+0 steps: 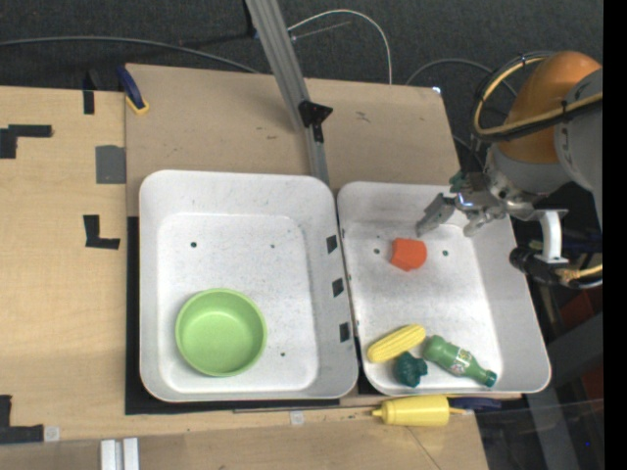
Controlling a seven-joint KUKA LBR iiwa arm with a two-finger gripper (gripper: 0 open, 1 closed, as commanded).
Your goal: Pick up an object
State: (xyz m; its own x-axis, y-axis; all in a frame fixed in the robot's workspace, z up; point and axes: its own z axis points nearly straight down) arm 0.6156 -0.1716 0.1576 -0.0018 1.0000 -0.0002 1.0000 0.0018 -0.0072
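Note:
An orange-red object (409,254) lies in the upper middle of the right bin (509,306). Near that bin's front edge lie a yellow corn cob (395,342), a small dark green piece (409,369) and a green bottle (458,358). My gripper (454,217) hangs over the right bin's upper right part, up and to the right of the orange-red object. Its fingers (432,215) are spread apart, with nothing between them.
The left bin (157,262) holds a light green bowl (221,332) at its front left. A yellow bottle (419,411) lies on the bench just in front of the right bin. A grey pole (284,57) slants down to the bins' back edge.

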